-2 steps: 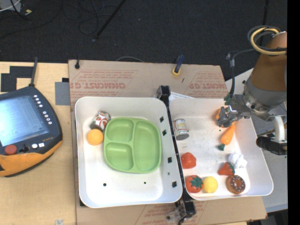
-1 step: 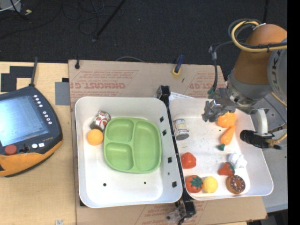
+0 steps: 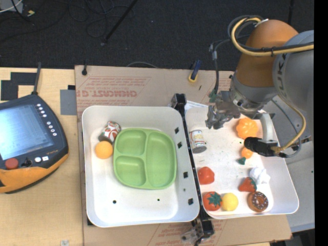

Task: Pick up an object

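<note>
You could see the grey arm with its orange band reaching in from the right, and its dark two-finger gripper (image 3: 218,118) hung over the upper left part of the right white bin (image 3: 292,199). From this slanted view I could not tell how the jaws stood, and nothing showed between them, so you should not count any object as held. The nearest thing to pick was the small silver metal can with a paper label (image 3: 198,140), which lay in the same bin, close to the wall shared with the left white bin (image 3: 97,209). From the gripper it lay down and to the left in the picture, near but apart. Its long axis ran roughly up and down in the view, with the round top facing the far edge of the bench; whether it stood or lay tilted was not clear. The orange pepper-shaped toy (image 3: 247,127) sat to the right of the gripper, about as near. In my judgement, the coming move needed a short shift toward the can and the fingers across its narrow side.
</note>
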`<state>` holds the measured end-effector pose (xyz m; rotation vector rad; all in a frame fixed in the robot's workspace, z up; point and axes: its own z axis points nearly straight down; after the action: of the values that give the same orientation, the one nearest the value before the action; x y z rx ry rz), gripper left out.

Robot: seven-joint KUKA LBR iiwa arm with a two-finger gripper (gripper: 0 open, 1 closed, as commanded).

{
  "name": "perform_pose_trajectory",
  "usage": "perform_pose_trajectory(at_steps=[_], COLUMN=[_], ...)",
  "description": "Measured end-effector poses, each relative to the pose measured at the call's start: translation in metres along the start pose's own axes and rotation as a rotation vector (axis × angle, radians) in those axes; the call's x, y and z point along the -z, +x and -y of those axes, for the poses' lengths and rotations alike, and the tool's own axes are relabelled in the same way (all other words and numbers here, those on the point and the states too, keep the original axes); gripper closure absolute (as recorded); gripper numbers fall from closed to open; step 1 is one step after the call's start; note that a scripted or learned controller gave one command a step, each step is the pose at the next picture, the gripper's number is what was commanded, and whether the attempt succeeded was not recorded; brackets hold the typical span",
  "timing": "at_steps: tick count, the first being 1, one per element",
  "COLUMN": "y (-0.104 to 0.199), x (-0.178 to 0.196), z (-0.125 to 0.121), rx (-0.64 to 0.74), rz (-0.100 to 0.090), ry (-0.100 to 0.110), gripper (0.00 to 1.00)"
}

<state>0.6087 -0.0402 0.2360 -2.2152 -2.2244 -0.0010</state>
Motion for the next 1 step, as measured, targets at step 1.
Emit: perform_pose_trajectory(at_steps=[1], y=[0.0543], x=[-0.0143], z=[-0.0030], rx=[0.000], rz=[0.000], ry=[0.004], gripper=[1.00])
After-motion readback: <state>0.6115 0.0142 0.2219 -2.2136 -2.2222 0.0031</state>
